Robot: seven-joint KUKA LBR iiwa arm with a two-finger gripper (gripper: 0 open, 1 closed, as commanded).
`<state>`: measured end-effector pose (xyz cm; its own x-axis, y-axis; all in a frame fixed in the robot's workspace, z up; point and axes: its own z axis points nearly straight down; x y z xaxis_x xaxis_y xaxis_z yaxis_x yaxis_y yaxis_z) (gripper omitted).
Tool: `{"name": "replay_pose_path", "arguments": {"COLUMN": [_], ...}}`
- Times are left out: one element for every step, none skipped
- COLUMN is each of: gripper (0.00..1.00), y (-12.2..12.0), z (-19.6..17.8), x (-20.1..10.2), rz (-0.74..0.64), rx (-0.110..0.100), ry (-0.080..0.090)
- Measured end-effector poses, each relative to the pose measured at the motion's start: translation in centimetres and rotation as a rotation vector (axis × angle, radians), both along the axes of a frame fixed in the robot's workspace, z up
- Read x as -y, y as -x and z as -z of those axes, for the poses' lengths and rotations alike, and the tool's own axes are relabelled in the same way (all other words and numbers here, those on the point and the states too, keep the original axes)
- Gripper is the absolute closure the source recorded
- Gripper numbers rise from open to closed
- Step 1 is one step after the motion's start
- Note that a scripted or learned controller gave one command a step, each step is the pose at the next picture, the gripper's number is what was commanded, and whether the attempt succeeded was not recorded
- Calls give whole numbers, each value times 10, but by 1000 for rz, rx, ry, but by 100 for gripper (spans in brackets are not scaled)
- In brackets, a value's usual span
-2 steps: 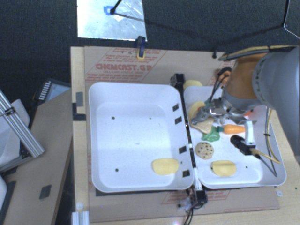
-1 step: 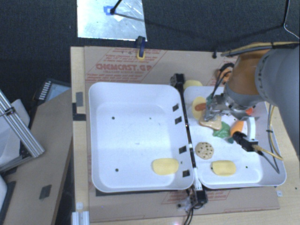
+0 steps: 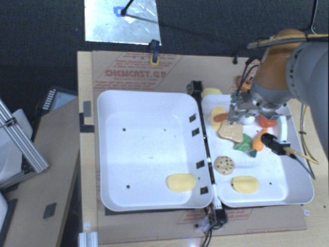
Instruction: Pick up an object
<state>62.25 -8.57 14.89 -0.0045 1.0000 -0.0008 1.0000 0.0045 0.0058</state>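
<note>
— Pale yellow oval piece first: where does it lie?
— Nearest the camera, at the front of the left shallow white bin, close to the divider. A second pale yellow oval piece lies at the front of the right shallow white bin, just across that divider

— And behind those?
— A round tan cookie with dark specks sits a little farther back in the right bin, near the divider and apart from the second oval. Beyond it is a cluster: a tan toast-shaped flat piece, with a green crumpled piece touching its right edge and a small orange piece just beside the green one

— Where is the arm?
— The grey arm with the orange band reaches in from the right, and its two-finger gripper is down over the far part of that cluster, just behind the toast-shaped piece. Whether it grasps anything or is released, I cannot tell; the wrist hides that

— Anything around it?
— A reddish-orange piece pokes out at its left against a yellow piece, and a red piece shows at its right. Farthest back, a pale yellow rounded piece rests at the bin's far rim
</note>
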Motion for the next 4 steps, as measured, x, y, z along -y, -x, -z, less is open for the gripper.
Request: {"name": "replay_pose_path", "arguments": {"gripper": [100,100,100,100], "y": [126,129,128,135], "z": [64,-41,-45,-140], "x": [1,-60,-118,-213], "rz": [8,-5,-6,-10], "rx": [-5,3,-4,4], "ry": [-2,-2,-3,-7]}}
